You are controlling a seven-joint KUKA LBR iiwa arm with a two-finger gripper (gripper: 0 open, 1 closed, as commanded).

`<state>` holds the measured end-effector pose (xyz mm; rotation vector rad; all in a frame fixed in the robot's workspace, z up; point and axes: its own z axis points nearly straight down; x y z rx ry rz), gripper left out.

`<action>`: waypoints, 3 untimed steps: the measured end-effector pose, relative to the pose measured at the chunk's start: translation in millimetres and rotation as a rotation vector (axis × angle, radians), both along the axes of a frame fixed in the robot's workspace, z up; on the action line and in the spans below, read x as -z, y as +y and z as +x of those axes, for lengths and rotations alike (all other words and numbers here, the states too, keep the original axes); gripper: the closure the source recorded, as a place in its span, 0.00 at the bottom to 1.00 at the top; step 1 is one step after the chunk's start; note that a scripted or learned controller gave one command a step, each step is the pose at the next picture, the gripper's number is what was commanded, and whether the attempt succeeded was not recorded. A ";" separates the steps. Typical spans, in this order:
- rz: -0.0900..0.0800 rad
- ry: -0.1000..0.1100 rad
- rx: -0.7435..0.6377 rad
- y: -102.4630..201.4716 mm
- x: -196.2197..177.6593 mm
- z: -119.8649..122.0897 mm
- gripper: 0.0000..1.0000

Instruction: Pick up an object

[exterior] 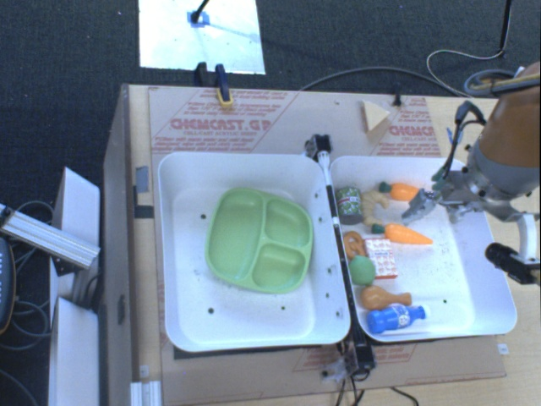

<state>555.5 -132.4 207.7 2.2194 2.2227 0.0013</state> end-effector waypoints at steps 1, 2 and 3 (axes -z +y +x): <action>0.000 0.001 -0.002 0.9 29.6 19.5 0.00; 0.000 0.001 0.000 2.8 40.4 16.8 0.00; 0.000 0.001 0.000 -10.9 68.2 7.5 0.00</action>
